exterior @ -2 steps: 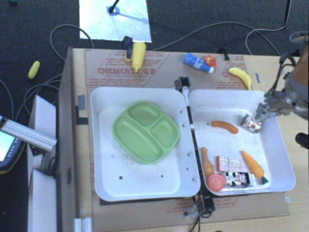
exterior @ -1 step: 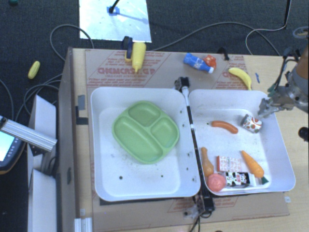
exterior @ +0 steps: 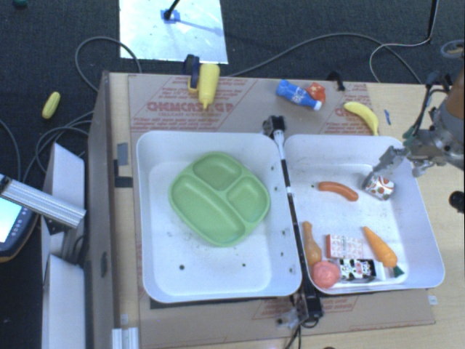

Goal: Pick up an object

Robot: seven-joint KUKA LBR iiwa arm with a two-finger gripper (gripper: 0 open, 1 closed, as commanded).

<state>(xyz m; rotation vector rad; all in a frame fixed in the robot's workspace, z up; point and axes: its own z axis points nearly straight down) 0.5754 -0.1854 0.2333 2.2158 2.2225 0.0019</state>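
My fingers [exterior: 402, 160] hang over the far right part of the right bin [exterior: 429, 227], reaching in from the right; one points down-left toward a small red-and-white cup [exterior: 380, 187], its tip just above the cup's far edge, but whether it touches I cannot tell. Whether my fingers are spread or pressed together I cannot tell either. Nothing shows between them.

The cup lies on the bin floor, near the far right corner. Just left of it lies a sausage [exterior: 338, 190]. Toward the near edge sit a carrot [exterior: 381, 247], a small printed box [exterior: 350, 257], a pink ball [exterior: 326, 273] and a tan bottle-shaped piece [exterior: 312, 243], the ball touching the box's left end.

The left bin [exterior: 156, 217] holds a green divided plate [exterior: 220, 197].

Beyond the bins, on the worktop [exterior: 247, 100], lie a banana [exterior: 363, 115], a blue bottle [exterior: 298, 94] and a yellow bottle [exterior: 207, 83].
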